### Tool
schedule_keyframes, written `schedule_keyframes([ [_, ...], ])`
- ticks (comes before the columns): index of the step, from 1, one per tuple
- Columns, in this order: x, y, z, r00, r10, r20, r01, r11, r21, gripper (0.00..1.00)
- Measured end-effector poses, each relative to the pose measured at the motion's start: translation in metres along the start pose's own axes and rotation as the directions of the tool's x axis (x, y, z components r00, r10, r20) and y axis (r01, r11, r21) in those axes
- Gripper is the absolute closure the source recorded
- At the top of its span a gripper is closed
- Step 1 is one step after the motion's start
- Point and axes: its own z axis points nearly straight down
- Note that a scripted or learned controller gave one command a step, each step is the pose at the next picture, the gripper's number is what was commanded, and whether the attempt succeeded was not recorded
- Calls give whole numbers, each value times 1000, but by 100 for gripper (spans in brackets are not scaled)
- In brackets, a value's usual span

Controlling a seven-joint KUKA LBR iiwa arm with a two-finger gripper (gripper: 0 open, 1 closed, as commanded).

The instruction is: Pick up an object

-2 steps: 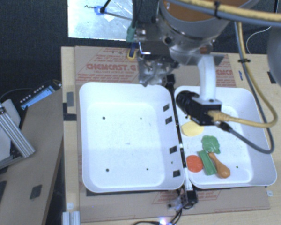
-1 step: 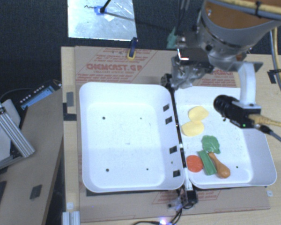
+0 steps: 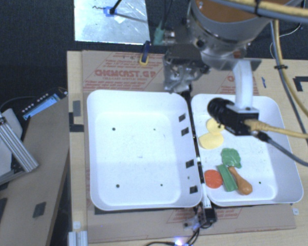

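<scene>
Claw (image 3: 180,88) above bins' far edge

We read red mirrored lettering, roughly "CHEMCAST GP", on the brown board (image 3: 124,72) at twelve o'clock of the left bin (image 3: 100,137); its smaller print stays illegible.

Four toys (image 3: 223,163) lie in the right bin (image 3: 285,158).

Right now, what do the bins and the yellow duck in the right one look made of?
Bins: likely thin molded plastic, white and semi-gloss, with rounded corners and soft sheen. Duck: probably rubber or soft plastic, with an even matte yellow color; too small to be certain.
</scene>
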Motion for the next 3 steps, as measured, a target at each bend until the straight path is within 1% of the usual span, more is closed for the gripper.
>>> schedule_keyframes([
  [1,-179,-2,106,1000,23,8,-23,1000,8,100],
  [2,-108,-1,109,1000,-2,1,2,1000,2,100],
  [3,-44,33,60,1000,-2,-1,2,1000,-5,100],
])
